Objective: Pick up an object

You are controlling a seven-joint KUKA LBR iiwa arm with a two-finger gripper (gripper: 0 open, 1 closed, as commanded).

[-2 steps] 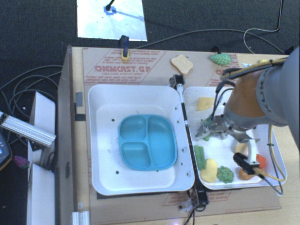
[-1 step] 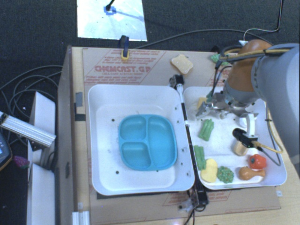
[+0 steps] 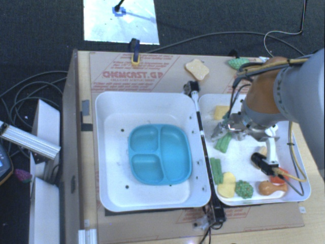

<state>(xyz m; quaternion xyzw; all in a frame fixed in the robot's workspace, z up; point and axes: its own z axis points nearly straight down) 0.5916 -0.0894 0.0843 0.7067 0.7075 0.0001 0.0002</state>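
Green piece (image 3: pixel 222 143) lies just under gripper (image 3: pixel 224 131).

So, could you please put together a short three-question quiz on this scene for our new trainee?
1. True or false: the blue divided plate lies in the left bin.
2. Which item lies outside both bins, on the cardboard? A) toast slice B) broccoli C) orange piece
3. Fill in: the gripper hovers over the ____ bin, just above a green piece.

Key: 1 true; 2 A; 3 right.
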